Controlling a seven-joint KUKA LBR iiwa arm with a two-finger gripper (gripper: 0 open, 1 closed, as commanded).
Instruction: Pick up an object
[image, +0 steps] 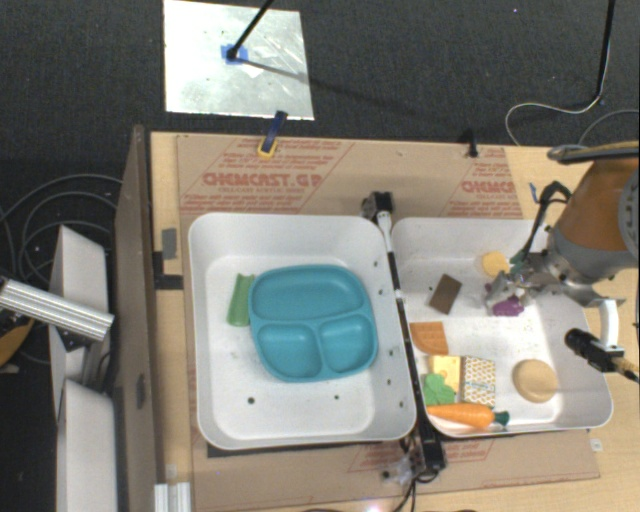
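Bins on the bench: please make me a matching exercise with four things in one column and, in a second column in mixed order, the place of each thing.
Things:
1. blue divided tray
2. carrot
3. brown block
4. purple object

Places:
A. near the front rim of the right bin
B. just below the hand, in the right bin
C. middle of the left bin
D. upper left part of the right bin, lying apart from the other things

Pairs: 1-C, 2-A, 3-D, 4-B
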